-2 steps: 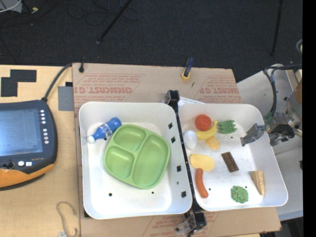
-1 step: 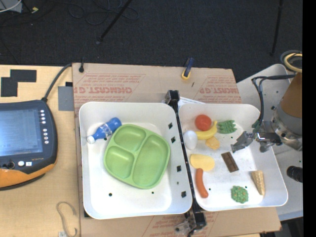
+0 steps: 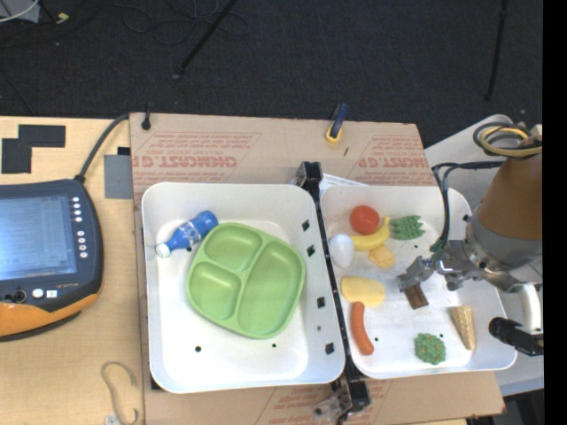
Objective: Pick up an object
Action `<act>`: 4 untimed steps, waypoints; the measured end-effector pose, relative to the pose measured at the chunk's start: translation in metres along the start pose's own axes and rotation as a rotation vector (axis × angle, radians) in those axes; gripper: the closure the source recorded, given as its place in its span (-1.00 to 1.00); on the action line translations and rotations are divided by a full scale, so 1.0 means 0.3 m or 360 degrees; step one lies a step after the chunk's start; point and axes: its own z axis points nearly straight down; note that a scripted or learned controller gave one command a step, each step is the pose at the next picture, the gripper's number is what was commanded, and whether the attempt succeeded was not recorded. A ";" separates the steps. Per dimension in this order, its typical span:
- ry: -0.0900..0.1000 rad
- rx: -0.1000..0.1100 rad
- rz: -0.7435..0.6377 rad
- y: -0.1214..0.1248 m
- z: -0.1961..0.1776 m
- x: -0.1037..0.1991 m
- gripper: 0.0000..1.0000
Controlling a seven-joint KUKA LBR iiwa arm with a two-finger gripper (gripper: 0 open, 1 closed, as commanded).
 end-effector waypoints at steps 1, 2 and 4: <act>0.0000 -0.0001 0.0000 0.000 0.215 0.010 -1.00; -0.0002 -0.0010 0.0011 -0.001 0.226 0.009 -1.00; -0.0006 -0.0018 0.0002 0.026 0.036 0.001 1.00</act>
